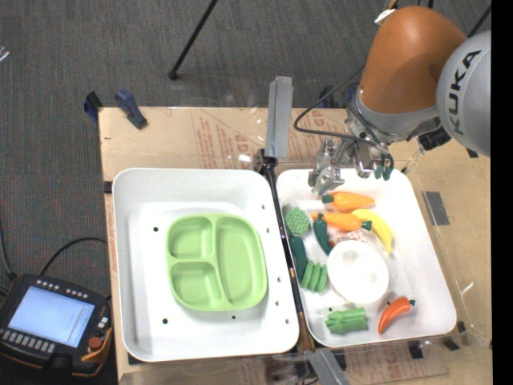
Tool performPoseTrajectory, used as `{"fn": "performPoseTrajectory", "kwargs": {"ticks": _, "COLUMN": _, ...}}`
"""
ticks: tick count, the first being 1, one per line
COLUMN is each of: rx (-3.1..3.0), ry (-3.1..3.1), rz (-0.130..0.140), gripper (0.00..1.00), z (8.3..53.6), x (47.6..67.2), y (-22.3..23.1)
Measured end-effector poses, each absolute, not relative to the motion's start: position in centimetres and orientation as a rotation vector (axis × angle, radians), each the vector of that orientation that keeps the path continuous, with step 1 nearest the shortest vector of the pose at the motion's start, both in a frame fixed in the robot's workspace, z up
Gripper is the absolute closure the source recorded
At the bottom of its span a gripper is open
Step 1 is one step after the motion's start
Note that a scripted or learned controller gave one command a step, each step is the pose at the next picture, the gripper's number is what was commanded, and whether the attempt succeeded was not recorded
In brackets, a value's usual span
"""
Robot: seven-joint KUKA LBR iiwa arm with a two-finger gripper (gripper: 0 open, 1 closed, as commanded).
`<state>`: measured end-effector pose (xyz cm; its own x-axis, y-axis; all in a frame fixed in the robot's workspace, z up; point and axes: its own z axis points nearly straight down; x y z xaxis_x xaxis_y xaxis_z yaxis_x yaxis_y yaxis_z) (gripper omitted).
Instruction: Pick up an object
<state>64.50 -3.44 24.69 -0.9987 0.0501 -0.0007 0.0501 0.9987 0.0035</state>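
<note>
Two white bins [128, 215] on a table; the claw [325, 175] hovers over toy vegetables [345, 215], grip state unclear.

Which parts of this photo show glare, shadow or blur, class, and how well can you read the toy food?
In the camera view, the white round dish is washed out, its detail lost to brightness; clear plastic over the cardboard glints faintly; the green tray is evenly lit with soft shadows in its compartments; the gripper looks slightly soft; the carrot and banana read clearly.
</note>
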Motion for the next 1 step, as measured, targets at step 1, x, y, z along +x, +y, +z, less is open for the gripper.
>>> {"fn": "performPoseTrajectory", "kwargs": {"ticks": 1, "rx": -0.533, "ry": 3.101, "rz": 0.005, "gripper": 1.0, "z": 14.82, "x": 63.76, "y": -8.32}}
